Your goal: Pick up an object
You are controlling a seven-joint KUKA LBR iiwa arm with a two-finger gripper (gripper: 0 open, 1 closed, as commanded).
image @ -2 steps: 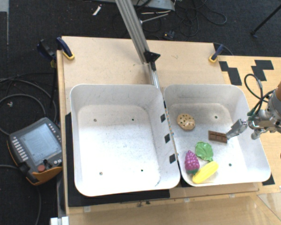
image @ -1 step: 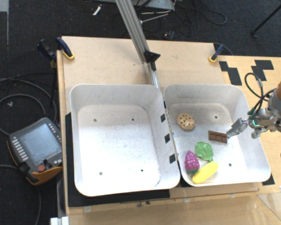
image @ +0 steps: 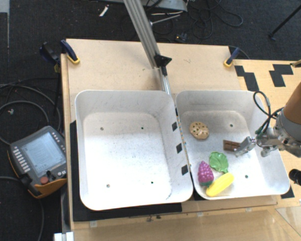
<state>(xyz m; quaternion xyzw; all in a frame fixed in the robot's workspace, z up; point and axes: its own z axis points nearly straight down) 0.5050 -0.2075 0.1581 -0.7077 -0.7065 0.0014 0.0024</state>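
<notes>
The gripper (image: 245, 148) reaches into the right bin (image: 271, 182) from the right edge, its fingers slightly parted and closed on nothing, the tips just beside a small brown block (image: 230, 144) on the bin floor. Up-left of that lies a cookie (image: 199, 130). Toward the near wall sit 3 more pieces close together: a green leaf (image: 219, 161), purple grapes (image: 205, 173) and a yellow corn cob (image: 220, 184). The left bin (image: 90, 104) adjoins it.
</notes>
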